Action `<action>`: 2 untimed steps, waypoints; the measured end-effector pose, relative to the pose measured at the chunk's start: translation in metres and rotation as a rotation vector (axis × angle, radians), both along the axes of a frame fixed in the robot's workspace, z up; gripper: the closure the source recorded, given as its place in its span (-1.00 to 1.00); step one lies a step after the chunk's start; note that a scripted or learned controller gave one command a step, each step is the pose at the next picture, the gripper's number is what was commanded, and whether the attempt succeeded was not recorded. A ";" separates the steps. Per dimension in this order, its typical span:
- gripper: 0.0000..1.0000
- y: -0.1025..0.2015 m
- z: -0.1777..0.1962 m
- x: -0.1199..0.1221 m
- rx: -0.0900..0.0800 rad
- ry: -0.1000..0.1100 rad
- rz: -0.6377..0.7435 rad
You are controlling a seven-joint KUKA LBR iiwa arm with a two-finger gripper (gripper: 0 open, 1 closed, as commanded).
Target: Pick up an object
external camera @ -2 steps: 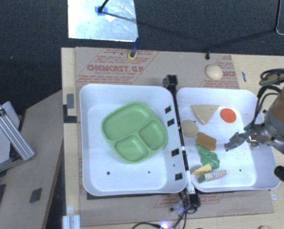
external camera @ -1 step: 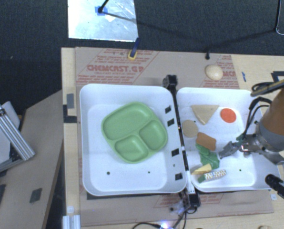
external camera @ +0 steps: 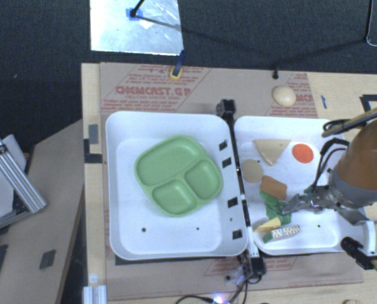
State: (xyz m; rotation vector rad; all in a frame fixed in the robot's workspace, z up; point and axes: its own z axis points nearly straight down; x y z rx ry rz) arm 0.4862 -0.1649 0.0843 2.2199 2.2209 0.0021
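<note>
- Toy food (external camera: 274,187) lies in the right bin (external camera: 315,242).
- Claw (external camera: 291,204) sits low over the green piece (external camera: 274,202); its grip, I cannot tell.
- Green plate (external camera: 179,175) fills the left bin (external camera: 128,233).

I have two bins side by side at mid-frame on the bench (external camera: 144,84). The left bin (external camera: 122,170) holds a divided tray (external camera: 178,175) near its centre. The right bin (external camera: 321,239) holds a cluster toward its left half: a wedge (external camera: 272,149) at the top, a disc (external camera: 303,152) just right of it, a round piece (external camera: 252,170) below the wedge, a block (external camera: 273,187) right of that, and a ridged piece (external camera: 284,233) at the bottom. My gripper (external camera: 294,202) sits over the cluster's lower part, its arm entering from the frame's right. An egg-shaped item (external camera: 284,95) rests on the bench above the right bin.
</note>
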 end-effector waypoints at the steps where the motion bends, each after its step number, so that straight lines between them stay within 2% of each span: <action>1: 1.00 0.000 0.012 0.002 -0.001 -0.005 0.001; 2: 1.00 0.008 0.060 0.006 0.000 0.000 0.004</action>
